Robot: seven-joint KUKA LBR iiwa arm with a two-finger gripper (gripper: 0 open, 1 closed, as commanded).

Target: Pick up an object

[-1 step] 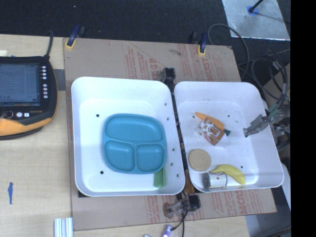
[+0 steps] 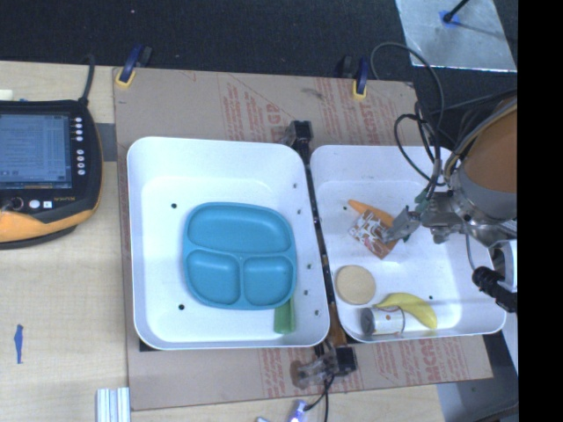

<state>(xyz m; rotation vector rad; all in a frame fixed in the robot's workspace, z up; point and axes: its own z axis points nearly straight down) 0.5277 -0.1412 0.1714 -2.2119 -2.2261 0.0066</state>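
My gripper (image 2: pixel 393 229) reaches into the right bin (image 2: pixel 440 170) from the right, its tips low beside a small brown and white object (image 2: pixel 373 236) near the bin's middle. An orange carrot-like piece (image 2: pixel 363 208) lies just behind that object. A round tan disc (image 2: pixel 355 284) sits nearer the front. A yellow banana (image 2: pixel 410 308) and a small grey can (image 2: pixel 383 322) rest at the front wall. I see nothing clearly between the fingers.
The left bin (image 2: pixel 220 170) holds a blue divided plate (image 2: pixel 238 254) and a green piece (image 2: pixel 283 316) at its front right. A tablet controller (image 2: pixel 40 156) lies left of the bins. Cables (image 2: pixel 422 121) hang over the right bin's back.
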